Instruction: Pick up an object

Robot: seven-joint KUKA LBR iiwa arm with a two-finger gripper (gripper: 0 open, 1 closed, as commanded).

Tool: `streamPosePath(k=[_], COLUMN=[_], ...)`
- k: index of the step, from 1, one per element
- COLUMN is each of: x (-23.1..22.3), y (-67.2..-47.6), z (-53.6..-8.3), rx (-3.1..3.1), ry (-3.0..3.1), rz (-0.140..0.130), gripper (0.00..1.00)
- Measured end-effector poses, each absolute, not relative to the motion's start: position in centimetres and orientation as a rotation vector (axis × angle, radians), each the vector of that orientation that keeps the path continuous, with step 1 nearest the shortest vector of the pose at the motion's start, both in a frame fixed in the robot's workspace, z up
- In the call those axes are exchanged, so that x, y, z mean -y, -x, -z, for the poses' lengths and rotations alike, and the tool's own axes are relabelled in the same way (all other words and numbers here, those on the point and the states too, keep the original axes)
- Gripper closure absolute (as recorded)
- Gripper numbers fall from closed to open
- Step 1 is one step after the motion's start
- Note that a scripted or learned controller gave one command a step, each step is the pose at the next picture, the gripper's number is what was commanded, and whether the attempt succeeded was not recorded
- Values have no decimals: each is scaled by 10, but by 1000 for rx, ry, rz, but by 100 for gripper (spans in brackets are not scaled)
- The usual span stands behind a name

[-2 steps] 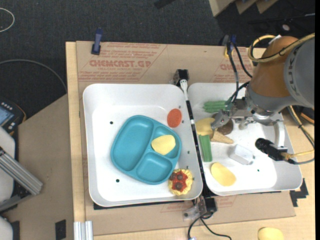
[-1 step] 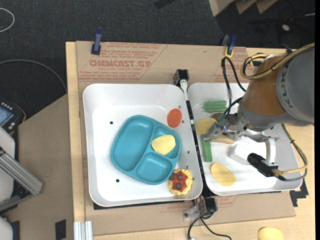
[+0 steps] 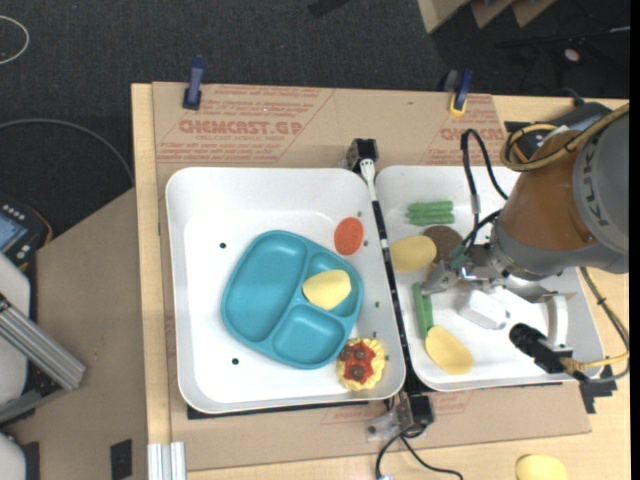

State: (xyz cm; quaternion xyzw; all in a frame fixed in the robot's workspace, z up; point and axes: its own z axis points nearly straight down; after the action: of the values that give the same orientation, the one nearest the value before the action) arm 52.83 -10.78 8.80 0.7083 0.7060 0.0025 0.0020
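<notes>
— Where was the gripper (image 3: 437,280)?

— Low in the right bin (image 3: 580,298), at the end of the grey arm (image 3: 560,213). Whether it was open or closed, I could not tell.

— And the objects?

— A pale yellow lump (image 3: 412,253) and a brown round piece (image 3: 441,240) sat just above it, a green piece (image 3: 430,211) further up, another yellow piece (image 3: 448,349) below it. To its left, in the left bin (image 3: 190,268), a blue divided plate (image 3: 288,298) carried a yellow piece (image 3: 327,288); an orange piece (image 3: 348,235) lay above that plate.

— Any writing?

— "CHEMCAST G P" in red on the brown board (image 3: 240,126), beyond the bins.
</notes>
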Motion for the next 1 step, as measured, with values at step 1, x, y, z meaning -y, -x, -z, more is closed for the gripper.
streamPosePath(k=[1], x=[63], y=[-505], z=[-191], rx=[-2223], ry=[-2211], rz=[-12], gripper=[0])
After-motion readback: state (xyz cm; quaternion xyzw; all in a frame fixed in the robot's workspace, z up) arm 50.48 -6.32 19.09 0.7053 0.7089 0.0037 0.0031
